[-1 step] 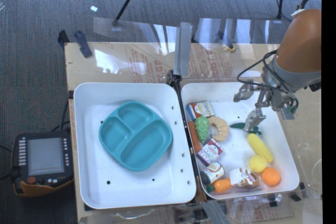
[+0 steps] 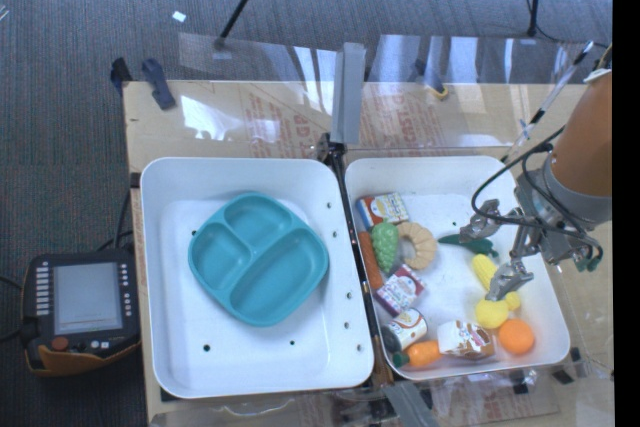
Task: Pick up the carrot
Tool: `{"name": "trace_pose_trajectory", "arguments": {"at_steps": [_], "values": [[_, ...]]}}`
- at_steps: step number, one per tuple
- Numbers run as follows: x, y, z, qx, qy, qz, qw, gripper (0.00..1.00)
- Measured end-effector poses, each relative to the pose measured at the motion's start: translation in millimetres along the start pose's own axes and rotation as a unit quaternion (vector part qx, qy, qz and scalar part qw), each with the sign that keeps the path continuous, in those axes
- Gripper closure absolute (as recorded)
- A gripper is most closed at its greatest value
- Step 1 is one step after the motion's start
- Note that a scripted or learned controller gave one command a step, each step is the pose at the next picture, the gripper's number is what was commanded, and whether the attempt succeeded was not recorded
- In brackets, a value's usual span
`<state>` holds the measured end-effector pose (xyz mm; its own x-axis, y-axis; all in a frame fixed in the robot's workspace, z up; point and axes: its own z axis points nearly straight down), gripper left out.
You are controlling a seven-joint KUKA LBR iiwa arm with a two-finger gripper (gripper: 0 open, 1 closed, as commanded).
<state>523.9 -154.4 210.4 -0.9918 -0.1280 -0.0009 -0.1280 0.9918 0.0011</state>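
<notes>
Camera view | carrot point(image 2: 369, 260) wedged beside cans, left wall | hand point(image 2: 507, 277) state unclear, over corn point(image 2: 487, 271)

2 bins point(image 2: 160, 215), 1 plate point(image 2: 258, 258), 1 carrot point(image 2: 370, 260), 1 bagel point(image 2: 417, 244), 1 orange point(image 2: 516, 336), 1 gripper point(image 2: 512, 273), 1 pendant point(image 2: 82, 307) at 8 o'clock

I work from one fixed camera, mounted above the desk point(image 2: 250, 120) and angled down at a slant. It stands far enough off to frame both white bins side by side, the left bin point(image 2: 160, 215) and the right bin point(image 2: 450, 170), with carpeted floor point(image 2: 70, 35) beyond and the arm point(image 2: 590, 145) entering at the frame's right
</notes>
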Motion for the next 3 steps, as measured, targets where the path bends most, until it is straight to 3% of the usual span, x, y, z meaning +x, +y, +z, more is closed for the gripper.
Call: {"name": "trace_pose_trajectory", "arguments": {"at_steps": [1,2,3], "values": [[36.4,-50.4,52.3,-0.001,0.002,-0.065,0.9979,0.00],[39.8,-50.4,34.7,0.000,-0.001,-0.190,0.9819,0.00],[44.3,-49.1,49.4,-0.001,0.000,-0.335,0.9422,0.00]]}}
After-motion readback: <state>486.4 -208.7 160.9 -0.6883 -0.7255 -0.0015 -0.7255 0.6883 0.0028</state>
